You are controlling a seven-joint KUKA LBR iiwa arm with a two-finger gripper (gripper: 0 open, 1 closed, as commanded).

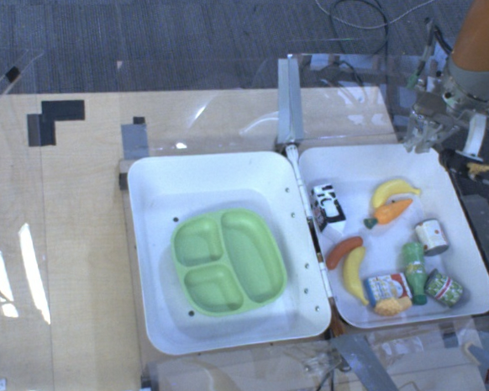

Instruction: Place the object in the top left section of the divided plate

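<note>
in the left bin (147, 240) the green divided plate (229, 261) lies with nothing in its sections. the right bin (480, 298) holds, nearest the camera, a small can (443, 289), a green bottle (414, 270), a food packet (385, 291) and a banana (353, 272) beside a red sausage (344, 250). further back lie a carrot (388, 212) and a second banana (393, 190). beyond the bin's far right corner hangs the gripper (423, 134), carrying nothing; its grip state cannot be made out.

From my remote station I note the arm (478, 33) at the view's upper right edge, orange band showing, wrist angled down-left. The gripper (419, 137) hangs at its end.
</note>
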